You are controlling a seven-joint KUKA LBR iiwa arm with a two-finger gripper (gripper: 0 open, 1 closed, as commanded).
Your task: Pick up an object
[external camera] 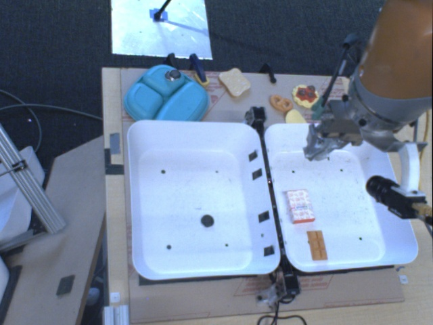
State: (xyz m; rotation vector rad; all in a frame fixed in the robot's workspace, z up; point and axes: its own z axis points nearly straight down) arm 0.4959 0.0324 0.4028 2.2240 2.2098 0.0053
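- Gripper (pixel 316 149): hangs over the far left part of the right bin (pixel 399 249), above bare floor and carrying nothing visible. Whether it is apart or together cannot be told from this slant.
- Small white-and-red box (pixel 300 206): lies flat on the right bin's floor, on the near side of the gripper and a little toward the view's left. It is the closest loose thing to the gripper but not beneath it. Its long axis runs far-to-near, tipped slightly off the bin's divider line.
- Orange-brown bar (pixel 316 244): lies flat in the same bin, almost straight nearward of the gripper and beyond the box. It sits close to the box without touching, and its long axis also runs far-to-near.
- Dark round piece (pixel 207 220): lies alone in the left bin (pixel 145 249), well apart from the gripper, across the divider and to the view's left.
- Outside the bins, on the far side of the gripper: a blue sectioned plate (pixel 167 95), a toast slice (pixel 235 82), a pretzel shape (pixel 280 103) and a round topped piece (pixel 306 95).
- Judgement: the box is the likeliest pick. The coming move calls for a short shift nearward and slightly to the view's left before descent, closing across the box's short width.
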